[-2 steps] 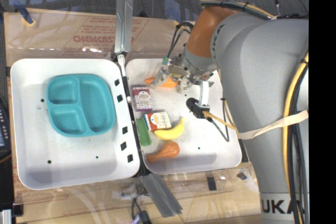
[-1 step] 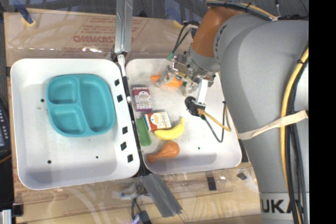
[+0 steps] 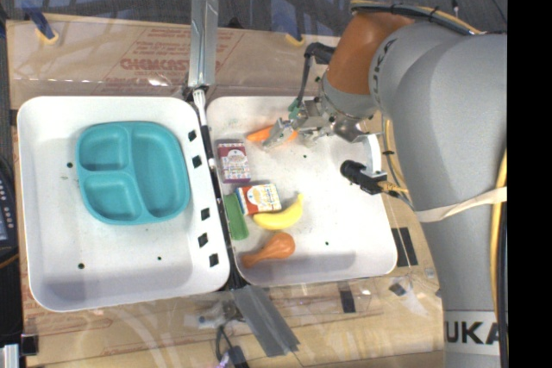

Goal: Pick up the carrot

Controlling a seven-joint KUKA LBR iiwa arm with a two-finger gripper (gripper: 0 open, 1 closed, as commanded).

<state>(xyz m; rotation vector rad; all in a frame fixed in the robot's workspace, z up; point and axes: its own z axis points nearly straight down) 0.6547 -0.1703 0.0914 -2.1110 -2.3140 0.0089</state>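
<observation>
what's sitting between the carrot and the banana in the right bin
In the camera view, bare white bin floor mostly separates the carrot from the banana. The small orange-and-white carton sits just above the banana, left of the direct line.

Small orange carrot (image 3: 260,134), lying flat, upper left of the right bin

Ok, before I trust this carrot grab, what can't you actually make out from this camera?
- Carrot: its right end is hidden under the end effector.
- Grip: too small to tell whether the carrot sits between the fingers.
- Green item: partly covered by the small carton.
- Carton print: too small to read.
</observation>
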